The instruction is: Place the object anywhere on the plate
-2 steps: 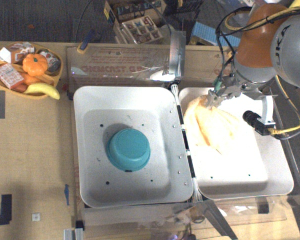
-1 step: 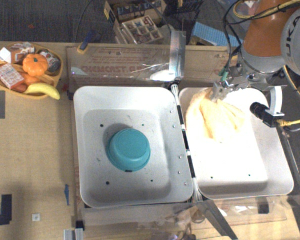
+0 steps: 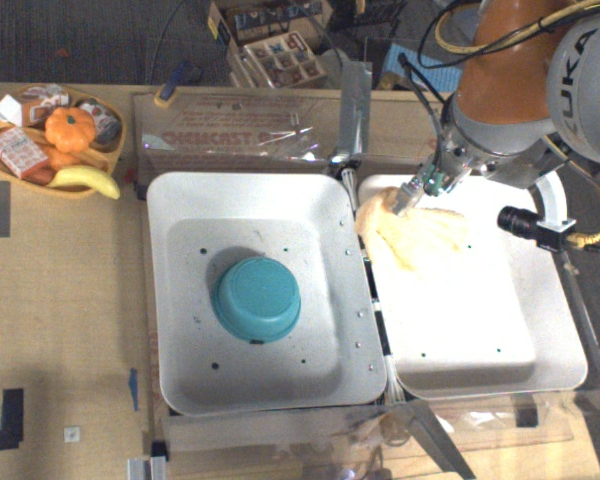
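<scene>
Plate, teal, upturned in left bin. Right of plate, across the divider: pale yellow cloth-like object, far corner of right bin. Tool at object's far edge; grip state untellable. Step: pickup. Next: secure, lift, carry left.

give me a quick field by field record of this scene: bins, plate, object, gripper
left bin: holds a teal plate, upside down by the look of it, near the middle
right bin: holds a pale yellow floppy object in its far left corner
gripper: low over the yellow object's far edge; grasp unclear
object on plate: no
off bench: basket of toy food at far left
</scene>
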Robot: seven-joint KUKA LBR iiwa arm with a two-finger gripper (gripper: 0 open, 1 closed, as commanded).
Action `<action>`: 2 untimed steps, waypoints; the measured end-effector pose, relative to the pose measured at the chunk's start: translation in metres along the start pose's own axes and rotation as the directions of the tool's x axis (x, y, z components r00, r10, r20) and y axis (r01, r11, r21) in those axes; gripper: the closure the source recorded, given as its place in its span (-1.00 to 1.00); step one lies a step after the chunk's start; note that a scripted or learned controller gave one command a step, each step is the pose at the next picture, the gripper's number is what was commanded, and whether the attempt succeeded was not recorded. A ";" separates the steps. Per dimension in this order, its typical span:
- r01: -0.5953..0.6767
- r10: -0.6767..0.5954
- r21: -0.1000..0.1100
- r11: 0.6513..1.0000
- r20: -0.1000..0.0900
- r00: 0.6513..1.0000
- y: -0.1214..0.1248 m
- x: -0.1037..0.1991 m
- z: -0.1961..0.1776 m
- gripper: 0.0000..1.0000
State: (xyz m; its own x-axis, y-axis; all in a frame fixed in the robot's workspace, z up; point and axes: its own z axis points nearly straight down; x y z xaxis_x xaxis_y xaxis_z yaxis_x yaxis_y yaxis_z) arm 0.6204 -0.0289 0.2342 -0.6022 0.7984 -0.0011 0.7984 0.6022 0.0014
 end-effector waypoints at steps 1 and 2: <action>0.387 -0.387 -0.001 0.922 0.001 0.922 0.006 0.038 -0.003 1.00; 0.713 -0.713 -0.002 0.701 0.001 0.701 0.015 0.086 -0.011 1.00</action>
State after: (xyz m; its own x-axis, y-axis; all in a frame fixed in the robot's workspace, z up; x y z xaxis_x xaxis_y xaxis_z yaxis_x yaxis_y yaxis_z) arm 0.5804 0.0489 0.2453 -0.9915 0.1302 -0.0032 0.1302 0.9915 0.0019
